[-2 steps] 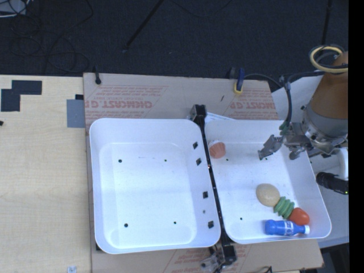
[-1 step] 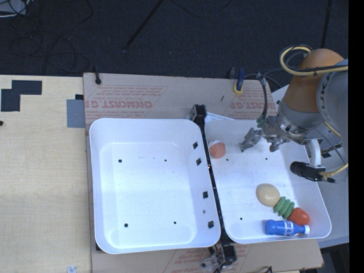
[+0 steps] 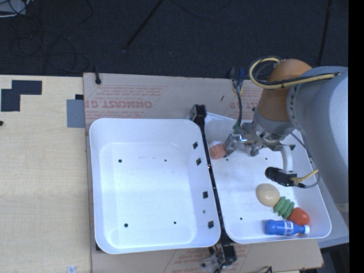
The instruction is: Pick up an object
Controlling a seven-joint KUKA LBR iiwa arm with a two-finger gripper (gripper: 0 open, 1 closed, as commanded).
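Note:
My gripper [image 3: 234, 145] is low over the far left part of the right bin [image 3: 244, 240], below the orange wrist band. A small pinkish object [image 3: 216, 150] lies just to its left, against the divider between the bins. Whether the gripper touches it I cannot tell. Near the bin's front right corner lie a beige egg-shaped object [image 3: 267, 194], a green ridged piece [image 3: 284, 206], a red-orange piece [image 3: 300, 215] and a blue bottle [image 3: 284, 227] on its side.
The left bin [image 3: 96, 152] stands beside the right one, joined by a black divider strip [image 3: 206, 175]. Both rest on brown cardboard [image 3: 136, 98] on a pale wooden bench. The grey arm covers the right bin's far right side.

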